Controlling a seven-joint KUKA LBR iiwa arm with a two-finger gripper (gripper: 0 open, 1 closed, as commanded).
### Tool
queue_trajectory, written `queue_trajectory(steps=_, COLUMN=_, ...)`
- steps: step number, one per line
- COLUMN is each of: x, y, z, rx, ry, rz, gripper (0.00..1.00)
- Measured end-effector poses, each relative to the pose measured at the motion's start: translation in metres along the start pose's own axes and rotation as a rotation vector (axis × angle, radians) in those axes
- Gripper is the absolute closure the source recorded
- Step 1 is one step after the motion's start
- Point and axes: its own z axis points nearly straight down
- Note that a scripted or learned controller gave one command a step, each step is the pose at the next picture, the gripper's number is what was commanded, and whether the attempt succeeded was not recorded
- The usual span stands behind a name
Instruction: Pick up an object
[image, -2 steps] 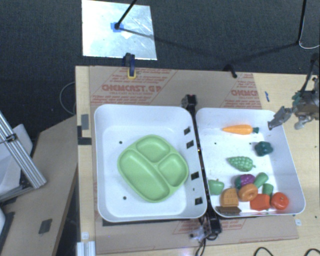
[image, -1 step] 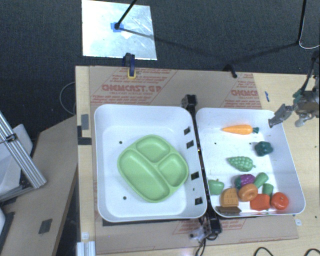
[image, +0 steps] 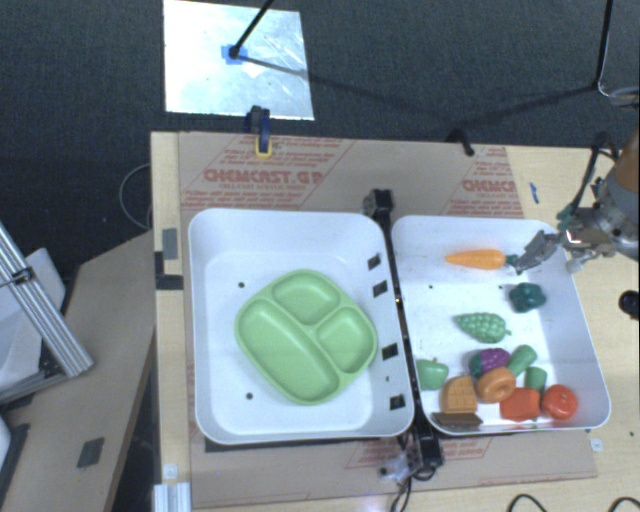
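Orange toy carrot (image: 476, 259) lies flat near right bin's (image: 590, 340) far wall.

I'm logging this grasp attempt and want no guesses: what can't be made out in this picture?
- Gripper: small and blurred in the camera view near the carrot; finger state and contact unclear.
- Arm: cut off by the right edge.
- Toy pile in the right bin: pieces overlap, so their shapes are partly hidden.
- Dark green toy: too small to identify.
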Motion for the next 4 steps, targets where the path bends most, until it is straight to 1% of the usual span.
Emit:
queue_trajectory(steps=1, x=-0.001, y=0.010, z=0.054, rx=0.001, ry=0.000, rz=-0.001, gripper=0.00)
queue_trajectory(steps=2, x=-0.002, y=0.003, z=0.098, rx=0.001, ry=0.000, rz=0.001, gripper=0.00)
queue_trajectory(steps=3, x=-0.003, y=0.005, z=0.115, rx=-0.005, ry=-0.003, rz=0.002, gripper=0.00)
queue_trajectory(steps=4, x=-0.002, y=0.005, z=0.106, rx=-0.006, ry=-0.003, rz=0.001, gripper=1.00)
